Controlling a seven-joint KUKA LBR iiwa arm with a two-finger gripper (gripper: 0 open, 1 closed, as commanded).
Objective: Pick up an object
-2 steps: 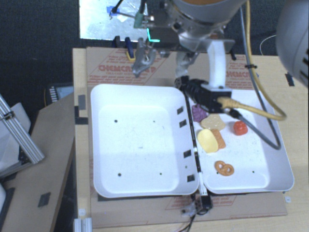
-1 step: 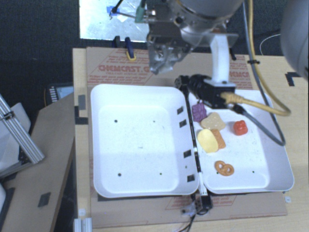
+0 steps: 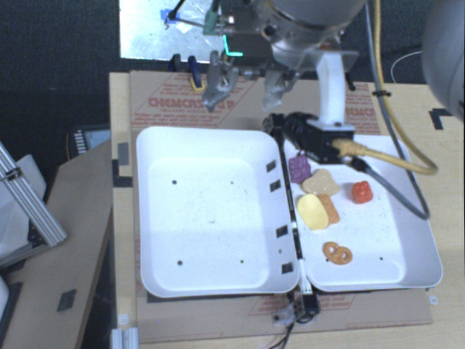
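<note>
My gripper (image 3: 245, 91) hangs high over the back edge of the two bins, close to the camera. It is open, its two grey fingers (image 3: 216, 86) spread wide with nothing between them. In the right bin (image 3: 407, 260), in front of and to the right of the gripper, lie a purple piece (image 3: 299, 169), a tan piece (image 3: 320, 183), a yellow piece (image 3: 313, 212) against an orange wedge (image 3: 332, 211), a red piece (image 3: 362, 192) and a pretzel (image 3: 337, 253).
The left bin (image 3: 156, 267) sits beside the right one, joined along a hinged middle rim (image 3: 289, 209). A black fitting with a yellow cable (image 3: 378, 157) crosses the right bin's back. Cardboard (image 3: 174, 100) lies under both bins.
</note>
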